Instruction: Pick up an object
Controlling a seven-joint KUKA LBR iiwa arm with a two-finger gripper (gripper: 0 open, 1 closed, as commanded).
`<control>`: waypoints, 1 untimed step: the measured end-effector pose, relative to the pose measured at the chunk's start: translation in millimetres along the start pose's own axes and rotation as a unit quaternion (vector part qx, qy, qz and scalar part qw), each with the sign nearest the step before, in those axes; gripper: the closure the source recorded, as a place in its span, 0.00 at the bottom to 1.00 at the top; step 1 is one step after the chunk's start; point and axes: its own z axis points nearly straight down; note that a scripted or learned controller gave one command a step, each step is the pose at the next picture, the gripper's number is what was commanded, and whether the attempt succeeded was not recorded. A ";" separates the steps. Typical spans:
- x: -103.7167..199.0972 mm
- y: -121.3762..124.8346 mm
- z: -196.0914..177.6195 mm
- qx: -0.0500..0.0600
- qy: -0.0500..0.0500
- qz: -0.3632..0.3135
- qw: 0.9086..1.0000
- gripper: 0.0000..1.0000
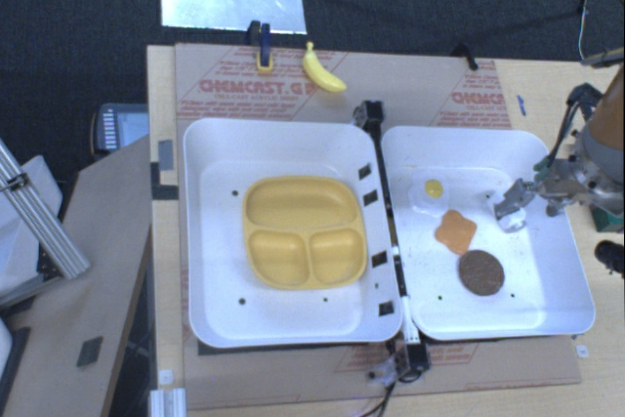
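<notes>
My end effector (512, 206) hung in the right bin (557, 308). The orange piece (455, 230) lay just left, nearest. I could not tell its grip; maybe nothing.

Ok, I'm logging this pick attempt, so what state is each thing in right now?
Yellow three-compartment plastic tray: flat in the left white bin.
Orange flower-shaped piece: lying in the right white bin, untouched.
Brown round cookie: lying beside it, untouched.
Small yellow round piece: lying loose.
Yellow toy banana: outside the bins, on the cardboard.
Gripper: low over the right bin, jaws unclear.
</notes>
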 end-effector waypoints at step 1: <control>0.4 3.1 -6.5 -0.006 -0.001 -0.002 1.000 0.00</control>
